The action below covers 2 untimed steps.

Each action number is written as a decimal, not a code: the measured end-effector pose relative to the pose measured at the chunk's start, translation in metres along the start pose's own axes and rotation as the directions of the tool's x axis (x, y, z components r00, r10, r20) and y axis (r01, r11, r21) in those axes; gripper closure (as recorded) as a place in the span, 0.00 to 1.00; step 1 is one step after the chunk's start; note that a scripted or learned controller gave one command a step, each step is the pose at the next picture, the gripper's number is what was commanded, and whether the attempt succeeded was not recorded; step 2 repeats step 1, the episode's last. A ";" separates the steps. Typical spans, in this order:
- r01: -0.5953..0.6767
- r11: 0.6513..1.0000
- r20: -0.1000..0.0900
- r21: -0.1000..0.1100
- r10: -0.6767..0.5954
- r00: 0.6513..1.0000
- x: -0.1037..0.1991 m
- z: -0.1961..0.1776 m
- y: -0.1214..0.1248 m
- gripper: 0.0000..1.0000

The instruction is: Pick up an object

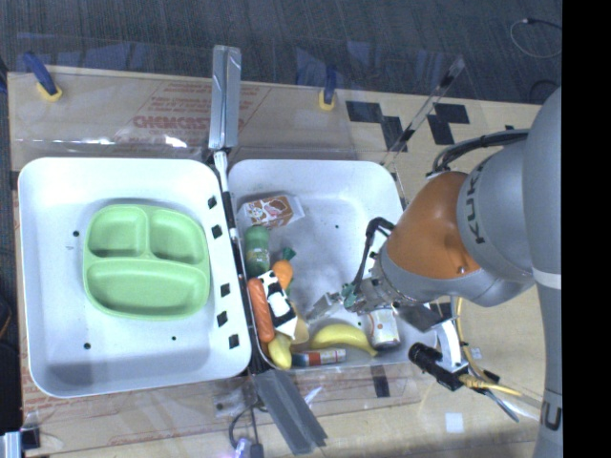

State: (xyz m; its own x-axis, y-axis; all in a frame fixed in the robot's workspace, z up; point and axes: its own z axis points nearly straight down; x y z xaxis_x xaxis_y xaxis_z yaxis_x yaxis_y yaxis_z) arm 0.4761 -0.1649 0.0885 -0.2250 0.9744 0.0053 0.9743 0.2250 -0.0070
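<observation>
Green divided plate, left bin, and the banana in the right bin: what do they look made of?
Green divided plate: looks like moulded plastic, matte to satin; uniform pale green, soft rounded compartment walls, only faint sheen. Banana: probably a plastic or foam toy, though real fruit can't be ruled out; even yellow, smooth skin, no visible blemishes at this resolution. Left bin and right bin: white, smooth, likely plastic.
</observation>
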 end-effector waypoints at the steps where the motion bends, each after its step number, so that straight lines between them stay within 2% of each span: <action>1: 0.091 0.996 0.002 -0.003 -0.091 0.996 -0.028 -0.001 -0.006 0.00; 2: 0.091 0.996 0.002 -0.003 -0.091 0.996 -0.028 -0.001 -0.006 0.00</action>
